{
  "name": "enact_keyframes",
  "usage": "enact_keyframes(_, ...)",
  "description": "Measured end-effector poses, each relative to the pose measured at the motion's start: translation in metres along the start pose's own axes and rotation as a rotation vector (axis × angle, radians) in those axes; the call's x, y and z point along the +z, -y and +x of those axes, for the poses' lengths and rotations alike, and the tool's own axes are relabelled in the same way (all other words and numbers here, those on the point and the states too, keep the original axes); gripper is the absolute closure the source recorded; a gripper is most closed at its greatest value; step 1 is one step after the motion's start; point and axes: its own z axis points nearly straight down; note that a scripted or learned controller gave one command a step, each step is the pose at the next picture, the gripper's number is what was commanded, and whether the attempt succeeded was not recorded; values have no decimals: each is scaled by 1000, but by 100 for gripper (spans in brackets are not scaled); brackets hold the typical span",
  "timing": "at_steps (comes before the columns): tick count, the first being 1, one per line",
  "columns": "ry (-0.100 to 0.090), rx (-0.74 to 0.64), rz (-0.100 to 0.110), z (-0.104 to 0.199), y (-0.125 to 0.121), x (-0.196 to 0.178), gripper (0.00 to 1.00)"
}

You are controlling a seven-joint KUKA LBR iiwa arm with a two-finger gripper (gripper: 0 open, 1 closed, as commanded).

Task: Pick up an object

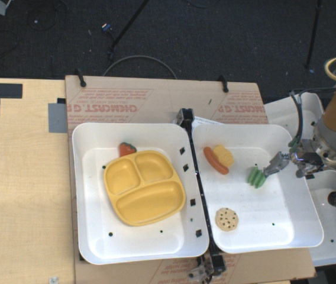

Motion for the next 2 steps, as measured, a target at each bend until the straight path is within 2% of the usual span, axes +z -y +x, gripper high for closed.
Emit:
enact_keyframes(1,4,-3,-14,0,-3,-8,0)
enact_keyframes(2,1,-3,-8,-4,0,55,0)
